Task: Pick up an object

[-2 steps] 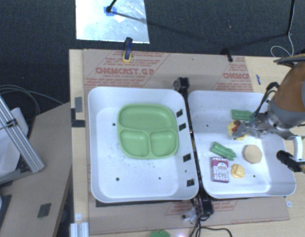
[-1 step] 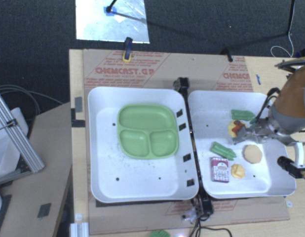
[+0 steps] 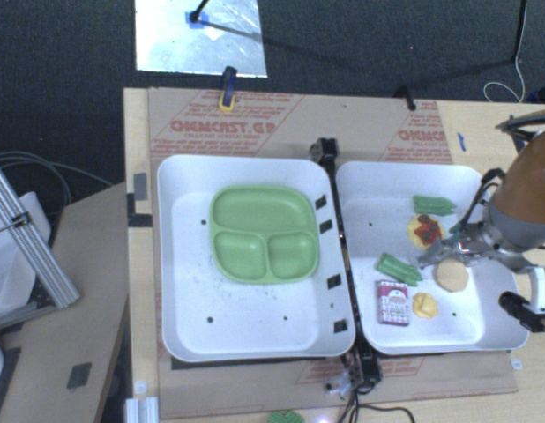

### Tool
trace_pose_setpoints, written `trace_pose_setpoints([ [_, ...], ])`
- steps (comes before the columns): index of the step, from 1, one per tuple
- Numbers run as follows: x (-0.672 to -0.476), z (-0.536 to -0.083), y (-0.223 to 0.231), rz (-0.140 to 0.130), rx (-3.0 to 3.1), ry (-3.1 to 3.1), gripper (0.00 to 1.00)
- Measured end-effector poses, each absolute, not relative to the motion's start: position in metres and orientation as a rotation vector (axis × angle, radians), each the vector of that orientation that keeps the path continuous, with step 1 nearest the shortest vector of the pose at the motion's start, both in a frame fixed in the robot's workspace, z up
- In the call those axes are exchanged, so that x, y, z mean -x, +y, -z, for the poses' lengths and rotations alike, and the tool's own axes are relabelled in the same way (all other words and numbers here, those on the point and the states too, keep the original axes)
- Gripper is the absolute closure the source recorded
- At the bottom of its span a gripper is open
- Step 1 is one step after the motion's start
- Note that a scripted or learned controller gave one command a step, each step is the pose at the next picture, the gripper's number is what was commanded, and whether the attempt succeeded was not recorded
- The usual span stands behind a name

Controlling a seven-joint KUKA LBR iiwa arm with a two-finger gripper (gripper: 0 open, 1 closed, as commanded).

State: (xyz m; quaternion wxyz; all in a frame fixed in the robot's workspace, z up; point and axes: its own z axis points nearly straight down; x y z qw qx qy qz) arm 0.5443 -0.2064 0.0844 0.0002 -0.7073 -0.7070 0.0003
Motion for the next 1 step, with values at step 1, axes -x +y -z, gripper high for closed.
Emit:
trace_pose_setpoints([
  [1, -0.558, -0.0847, -0.2063, 0.003, 2.218, -2.229, 0.0],
])
